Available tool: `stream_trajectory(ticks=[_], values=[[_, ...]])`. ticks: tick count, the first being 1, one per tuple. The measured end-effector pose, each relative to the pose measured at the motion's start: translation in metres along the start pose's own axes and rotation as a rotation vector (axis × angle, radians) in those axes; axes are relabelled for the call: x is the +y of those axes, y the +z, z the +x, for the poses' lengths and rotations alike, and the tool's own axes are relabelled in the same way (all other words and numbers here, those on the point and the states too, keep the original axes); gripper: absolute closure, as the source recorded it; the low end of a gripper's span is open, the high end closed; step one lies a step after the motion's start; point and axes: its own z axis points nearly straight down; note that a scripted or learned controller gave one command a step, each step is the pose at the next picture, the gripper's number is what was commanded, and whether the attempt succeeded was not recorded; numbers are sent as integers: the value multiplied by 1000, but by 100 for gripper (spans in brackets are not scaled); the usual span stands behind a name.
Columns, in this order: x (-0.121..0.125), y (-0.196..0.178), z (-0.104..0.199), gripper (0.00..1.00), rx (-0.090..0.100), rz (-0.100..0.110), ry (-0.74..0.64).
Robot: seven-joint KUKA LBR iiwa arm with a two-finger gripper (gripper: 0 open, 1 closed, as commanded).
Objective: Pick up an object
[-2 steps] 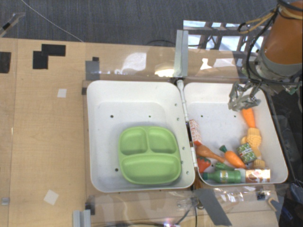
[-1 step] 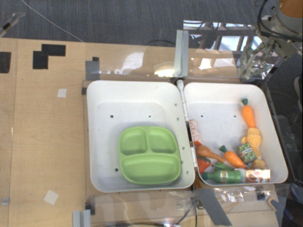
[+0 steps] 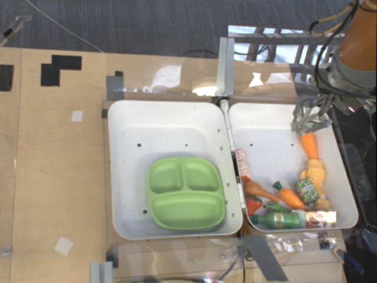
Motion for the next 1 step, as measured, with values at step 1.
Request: stream_trajectory(ticks=[1], values=[[-1,-15,-4,100,-11,8,0]])
